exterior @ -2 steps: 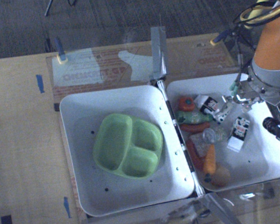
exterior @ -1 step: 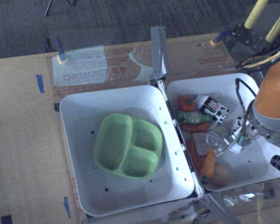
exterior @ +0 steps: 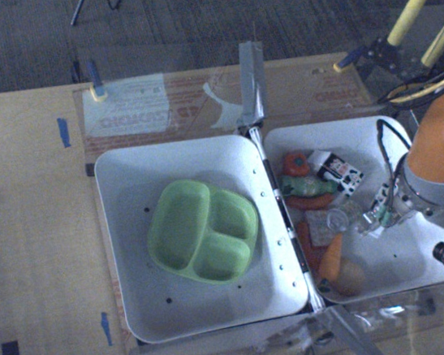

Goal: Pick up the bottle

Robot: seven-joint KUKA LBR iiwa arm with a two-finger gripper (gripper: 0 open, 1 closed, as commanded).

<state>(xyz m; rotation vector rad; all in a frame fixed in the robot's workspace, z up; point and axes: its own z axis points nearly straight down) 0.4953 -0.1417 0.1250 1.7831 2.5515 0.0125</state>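
We see the grey arm's two-finger gripper (exterior: 373, 219) lowered into the shallow white right-hand bin (exterior: 399, 271), beside the small white-and-black labelled bottle (exterior: 337, 171), presumably approaching it; its grip we cannot tell.

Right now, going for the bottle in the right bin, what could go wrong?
1. Clutter: the bottle lies against a green vegetable and a tomato, so the gripper may nudge or grab a neighbour instead.
2. The gripper sits low among a carrot and a potato; moving sideways could drag them along.
3. The bottle lies near the right bin's back wall, leaving little room for a clean approach.
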